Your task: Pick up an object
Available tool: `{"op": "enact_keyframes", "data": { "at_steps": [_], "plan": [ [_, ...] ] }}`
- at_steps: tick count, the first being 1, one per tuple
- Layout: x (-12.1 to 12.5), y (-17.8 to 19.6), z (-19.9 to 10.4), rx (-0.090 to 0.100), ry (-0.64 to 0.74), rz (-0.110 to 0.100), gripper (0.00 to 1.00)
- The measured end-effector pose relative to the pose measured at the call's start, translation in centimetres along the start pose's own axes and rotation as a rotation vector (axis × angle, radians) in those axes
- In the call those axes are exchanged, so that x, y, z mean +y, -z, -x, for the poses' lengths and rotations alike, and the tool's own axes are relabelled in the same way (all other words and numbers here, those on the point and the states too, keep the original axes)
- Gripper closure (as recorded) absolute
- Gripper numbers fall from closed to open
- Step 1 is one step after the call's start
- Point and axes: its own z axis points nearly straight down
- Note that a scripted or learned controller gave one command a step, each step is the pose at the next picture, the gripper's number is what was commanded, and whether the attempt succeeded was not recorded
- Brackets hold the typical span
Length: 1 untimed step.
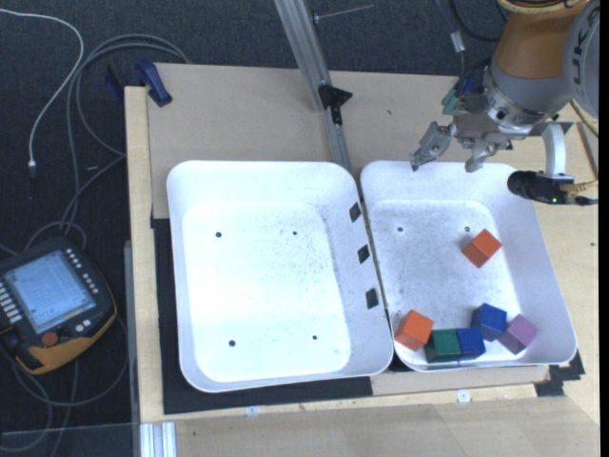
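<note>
Dark carpet surrounds a pale wooden bench (pixel 247 112) that bears two shallow white bins side by side.

Above the far rim of the right bin (pixel 533 212) hangs the gripper (pixel 445 158), its two fingers spread wide with nothing between them. One fingertip (pixel 419 161) points down toward that bin's far left corner, and the other sits a little further right along the same rim. Behind the fingers rise the grey wrist and the orange band of the arm (pixel 538 36), with cables running up alongside.

Within the right bin, an orange cube (pixel 481 248) lies alone near the middle, well apart from the gripper. Along the bin's near wall sits a cluster of blocks: a second orange block (pixel 414 329) at the left end, a dark green block (pixel 442 345) just beside it, a blue block (pixel 470 342) touching the green one, another blue block (pixel 492 319) slightly further back, and a purple block (pixel 520 332) at the right end.

To the left of the right bin lies the left bin (pixel 190 198), its floor speckled with dark marks. A slanted metal rail (pixel 304 41) runs past the far corner where the two bins meet. Well to the left of both bins, on the carpet, rests a handheld pendant (pixel 48 303) with a screen, and grey cables (pixel 57 84) trail above it.
</note>
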Motion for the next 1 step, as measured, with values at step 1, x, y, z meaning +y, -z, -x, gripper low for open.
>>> {"op": "enact_keyframes", "data": {
  "at_steps": [1],
  "plan": [
    [-4.84, -8.07, 7.07, -0.001, -0.009, -0.009, 0.00]
  ]
}}
